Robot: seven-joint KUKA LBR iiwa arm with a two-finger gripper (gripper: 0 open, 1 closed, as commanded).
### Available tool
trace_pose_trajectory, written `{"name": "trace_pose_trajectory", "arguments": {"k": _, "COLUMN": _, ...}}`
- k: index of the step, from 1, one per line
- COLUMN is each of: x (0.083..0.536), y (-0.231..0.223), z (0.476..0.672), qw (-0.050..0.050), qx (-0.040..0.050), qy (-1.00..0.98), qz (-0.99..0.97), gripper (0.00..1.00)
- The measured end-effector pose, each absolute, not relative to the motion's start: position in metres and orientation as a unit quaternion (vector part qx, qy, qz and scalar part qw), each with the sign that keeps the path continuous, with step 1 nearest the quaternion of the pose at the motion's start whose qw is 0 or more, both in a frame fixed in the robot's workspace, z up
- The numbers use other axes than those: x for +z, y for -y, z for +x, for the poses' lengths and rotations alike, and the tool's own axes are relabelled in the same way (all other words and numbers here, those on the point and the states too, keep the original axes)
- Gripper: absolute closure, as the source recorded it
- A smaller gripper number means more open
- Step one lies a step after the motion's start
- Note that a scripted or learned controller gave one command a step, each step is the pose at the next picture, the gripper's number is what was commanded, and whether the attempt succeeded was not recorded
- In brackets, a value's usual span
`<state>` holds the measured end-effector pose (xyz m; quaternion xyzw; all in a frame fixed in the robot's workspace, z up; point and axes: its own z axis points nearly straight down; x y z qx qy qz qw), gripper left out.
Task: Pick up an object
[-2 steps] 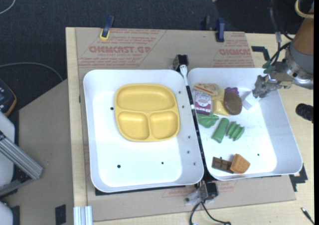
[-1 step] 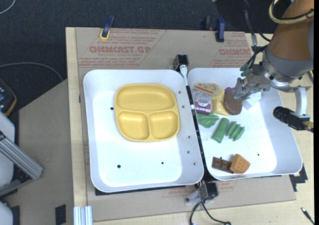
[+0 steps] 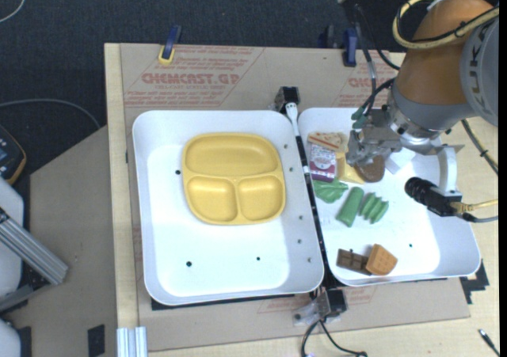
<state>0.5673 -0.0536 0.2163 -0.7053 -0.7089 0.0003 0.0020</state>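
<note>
**Setting: robotics laboratory test station**

Evidence is pointing to a lab, not a home. A grey-and-orange industrial arm (image 3: 444,55) is reaching over a plywood surface (image 3: 230,70) that is bearing printed supplier lettering and sitting on dark carpet (image 3: 79,15). Two white bins (image 3: 150,189) are lying side by side, clamps (image 3: 168,47) are gripping the board's far edge, and loose cables (image 3: 47,106) are trailing across the floor.

- One fixed camera hangs above the bench (image 3: 238,70), looking down at a slant
- It stands far enough off to take in both white bins: the left bin (image 3: 158,213) and the right bin (image 3: 444,244), with dark floor beyond the bench's far edge
- The arm (image 3: 444,55) enters at the right
</note>
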Motion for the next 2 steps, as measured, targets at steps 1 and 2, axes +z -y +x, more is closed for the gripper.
{"name": "trace_pose_trajectory", "arguments": {"k": 1, "x": 0.223, "y": 0.023, "z": 0.581, "qw": -0.001, "qx": -0.0012, "qy": 0.709, "qz": -0.706, "gripper": 1.0}}
{"name": "trace_pose_trajectory", "arguments": {"k": 2, "x": 0.217, "y": 0.015, "z": 0.568, "qw": 0.002, "qx": 0.001, "qy": 0.707, "qz": -0.707, "gripper": 1.0}}
